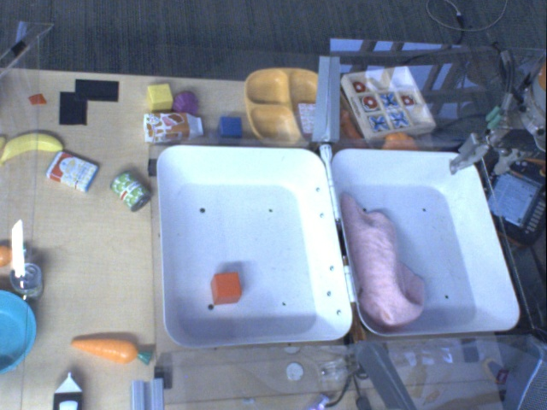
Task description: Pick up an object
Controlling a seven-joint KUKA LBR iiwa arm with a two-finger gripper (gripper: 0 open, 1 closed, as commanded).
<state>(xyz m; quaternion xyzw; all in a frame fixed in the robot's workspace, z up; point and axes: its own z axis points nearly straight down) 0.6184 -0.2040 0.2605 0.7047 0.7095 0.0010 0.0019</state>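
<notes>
An orange cube [226, 288] lies on the floor of the left bin [179, 186], near its front left. A pink cloth [382, 266] lies bunched along the left side of the right bin [466, 229], stretching from the middle to the front wall. My gripper [473, 152] hangs at the far right corner of the right bin, above its rim and well away from both the cloth and the cube. Nothing shows in it.
Left of the bins, the bench holds a banana [30, 146], a small carton [72, 172], a green can [131, 190], a carrot [107, 348] and a blue bowl [13, 331]. Behind the bins are a yellow divided dish [278, 105] and a tic-tac-toe board [386, 102].
</notes>
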